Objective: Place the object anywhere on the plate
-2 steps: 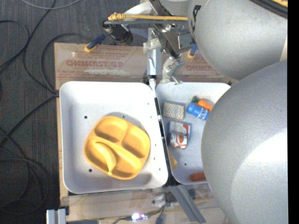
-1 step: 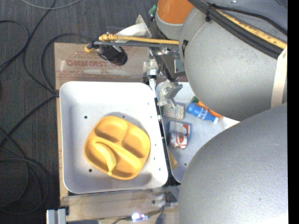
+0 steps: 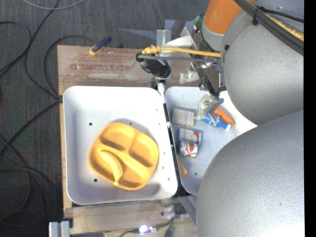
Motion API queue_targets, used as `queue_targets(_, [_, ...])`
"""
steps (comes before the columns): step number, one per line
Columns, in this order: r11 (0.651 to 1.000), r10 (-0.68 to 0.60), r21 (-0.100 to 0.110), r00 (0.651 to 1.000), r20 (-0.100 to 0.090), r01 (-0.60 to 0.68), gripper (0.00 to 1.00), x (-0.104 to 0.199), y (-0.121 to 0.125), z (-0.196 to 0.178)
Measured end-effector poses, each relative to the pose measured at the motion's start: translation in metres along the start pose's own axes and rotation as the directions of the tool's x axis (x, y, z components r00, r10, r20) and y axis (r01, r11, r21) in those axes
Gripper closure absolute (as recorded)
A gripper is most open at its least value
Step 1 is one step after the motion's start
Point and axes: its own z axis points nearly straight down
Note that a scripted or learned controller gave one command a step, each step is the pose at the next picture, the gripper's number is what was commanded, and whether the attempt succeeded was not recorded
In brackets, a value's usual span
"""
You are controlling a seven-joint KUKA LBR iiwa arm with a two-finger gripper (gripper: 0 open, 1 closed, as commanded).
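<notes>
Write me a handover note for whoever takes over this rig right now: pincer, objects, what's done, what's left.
Pincer: low over the top of the right bin, just above the orange and blue object. Whether it is open or shut cannot be judged from this view, and nothing is seen held.
Plate: yellow, with compartments, lying in the left bin; nothing on it.
Right bin also holds a patterned packet and a red and white packet.
Done: nothing placed yet.
Left: grasp one object, carry it over to the left bin and set it on the plate.
</notes>
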Motion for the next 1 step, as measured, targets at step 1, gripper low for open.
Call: queue_targets(1, [0.872,-0.490,-0.001,0.872,0.001,0.490,0.00,0.0059,0.0453,-0.0007])
